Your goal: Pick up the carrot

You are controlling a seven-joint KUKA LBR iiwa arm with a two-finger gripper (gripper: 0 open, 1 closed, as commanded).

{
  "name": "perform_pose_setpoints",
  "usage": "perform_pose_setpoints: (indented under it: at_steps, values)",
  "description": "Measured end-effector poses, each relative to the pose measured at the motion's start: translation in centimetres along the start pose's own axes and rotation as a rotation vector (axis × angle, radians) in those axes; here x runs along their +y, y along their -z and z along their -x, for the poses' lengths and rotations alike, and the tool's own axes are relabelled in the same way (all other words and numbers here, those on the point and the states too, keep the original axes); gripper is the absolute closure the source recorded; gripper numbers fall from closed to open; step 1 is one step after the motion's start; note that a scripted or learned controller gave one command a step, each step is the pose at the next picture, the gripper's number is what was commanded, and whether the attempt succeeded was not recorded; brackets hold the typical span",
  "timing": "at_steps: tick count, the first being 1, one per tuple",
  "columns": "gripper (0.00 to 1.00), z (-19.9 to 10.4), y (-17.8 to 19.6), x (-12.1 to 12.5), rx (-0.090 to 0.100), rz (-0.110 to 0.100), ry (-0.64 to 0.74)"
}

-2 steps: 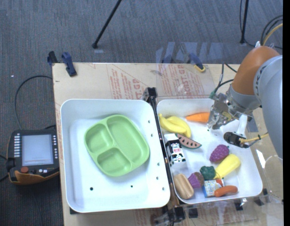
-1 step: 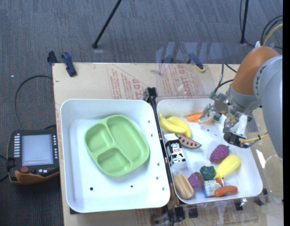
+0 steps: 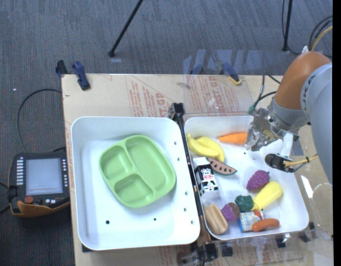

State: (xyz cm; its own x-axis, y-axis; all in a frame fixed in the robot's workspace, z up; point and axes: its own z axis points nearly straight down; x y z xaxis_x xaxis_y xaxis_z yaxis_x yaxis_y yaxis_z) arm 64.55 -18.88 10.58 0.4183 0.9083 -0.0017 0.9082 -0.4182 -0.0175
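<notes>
The carrot (image 3: 233,138) lies in the far part of the right bin (image 3: 300,206), pointing left to right, with its thick end toward the gripper (image 3: 256,144). The gripper hovers just beside that right end, low over the bin floor. Whether the fingers are apart or together cannot be told from this slant; nothing is visibly between them, so the carrot reads as not yet grasped.

Several things could spoil the pick. The gripper sits at the carrot's end instead of over its middle, so a closing move here may catch only the tip, and the tapered, smooth shape could squirt out leftward. The banana (image 3: 205,146) lies just left of the carrot, close enough that a pushed carrot would bump it. The far wall of the bin is near, which leaves little room for the wrist to shift over the carrot. The watermelon slice (image 3: 222,167) and the grapes (image 3: 258,179) lie nearer in the bin, apart from the carrot, and look unlikely to interfere. The left bin (image 3: 82,204) holds a green plate (image 3: 136,169), well apart from all this.
</notes>
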Motion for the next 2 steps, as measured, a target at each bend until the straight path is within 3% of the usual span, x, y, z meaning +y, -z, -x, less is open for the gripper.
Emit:
perform_pose_setpoints:
  at_steps: [1,2]
  values:
    - [0.0,0.0,0.0,0.0,-0.001,-0.001,0.001]
    - [0.0,0.6,-2.0,0.1,0.002,-0.005,-0.151]
